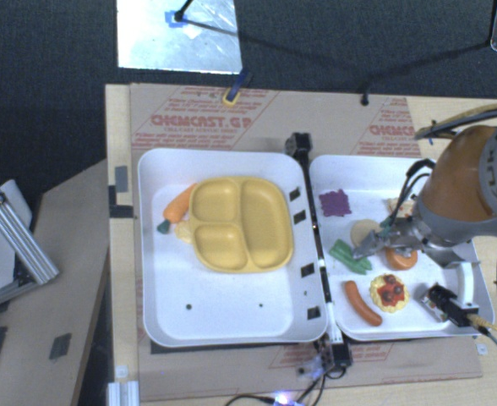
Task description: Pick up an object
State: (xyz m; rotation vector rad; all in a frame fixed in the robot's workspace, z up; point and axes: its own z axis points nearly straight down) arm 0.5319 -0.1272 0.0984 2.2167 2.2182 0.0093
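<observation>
Two white bins side by side on bench. Left bin: yellow divided plate, toy carrot touching plate's left edge. Right bin: purple piece, green piece, sausage, small pizza, orange piece. Gripper low over right bin, just above orange piece; grasp state cannot be told.

- Left bin holds a yellow divided plate with a toy carrot touching its left edge.
- Right bin holds purple grapes, a sausage and a small pizza.
- The gripper is low over the right bin.
</observation>
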